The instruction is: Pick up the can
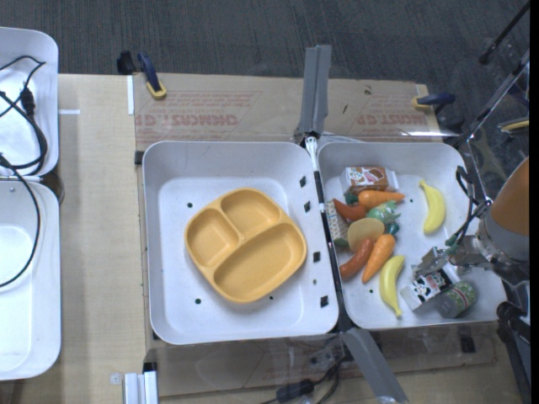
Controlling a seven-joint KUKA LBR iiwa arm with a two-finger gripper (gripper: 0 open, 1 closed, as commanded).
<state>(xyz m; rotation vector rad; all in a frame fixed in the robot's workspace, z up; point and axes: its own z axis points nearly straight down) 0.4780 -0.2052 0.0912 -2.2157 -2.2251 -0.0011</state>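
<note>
My hand [440, 263] is low in the right bin [370, 151], near its front right corner. It is made of shiny metal bits and thin wires. I cannot tell how far open it is, and I cannot tell if it has hold of anything. My arm comes in from the right, with its orange band [514, 200] just above the wrist.

The can [457, 298] lies on its side by the front right corner of the right bin. It is round and short, with a greenish, dull side. It sits just in front of my hand. A small white carton [425, 287] with dark marks lies right beside the can, on its left, under my hand.

Two smooth yellow bananas are in this bin too. One banana [391, 284] is curved and lies near the carton. The other banana [434, 206] is farther back. Two orange carrots [369, 256] lie close together in the middle.

The left bin [160, 225] is white and shallow. A yellow plastic plate [245, 244] with three parts sits in it. Both bins rest on a light wood surface [93, 183].
</note>
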